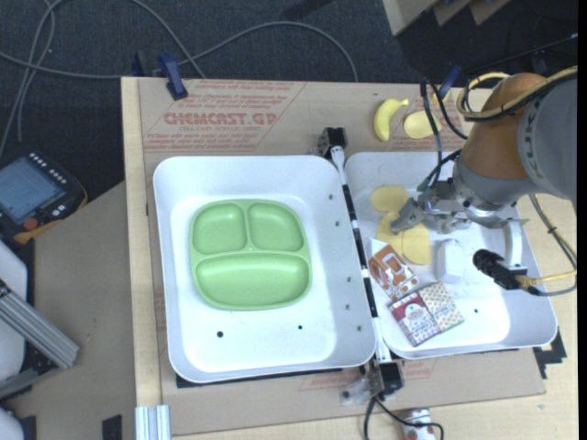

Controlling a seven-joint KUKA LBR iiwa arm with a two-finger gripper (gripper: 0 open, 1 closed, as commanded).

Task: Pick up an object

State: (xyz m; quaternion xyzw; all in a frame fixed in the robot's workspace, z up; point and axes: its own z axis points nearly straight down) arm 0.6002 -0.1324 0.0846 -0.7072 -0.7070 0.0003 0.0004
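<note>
Camera view is showing the end effector (pixel 424 216) hanging low inside the right bin (pixel 514 324), with the grey arm (pixel 541 145) and its orange band (pixel 500 126) reaching in from the right; whether it is parted or closed I cannot tell, and nothing is visibly sitting in its grasp. Pale yellow flat pieces (pixel 404 223) are lying just beside and partly under it, near the bin's upper left area. Below them a small orange and white packet (pixel 390 269) is resting tilted against the left wall of the bin, and just beneath that a red and white patterned packet (pixel 427 313) is lying flat on the bin floor, both near but apart from the end effector. A black cylindrical part (pixel 495 269) is sticking out to the right of the wrist. The left bin (pixel 183 191) is holding a green divided plate (pixel 249 253) lying flat near its middle, well apart from the arm. On the counter (pixel 229 113) behind the right bin, a yellow banana (pixel 390 117) is lying beside another pale yellow item. A blue clamp (pixel 171 74) is gripping the counter's far edge at the left
</note>
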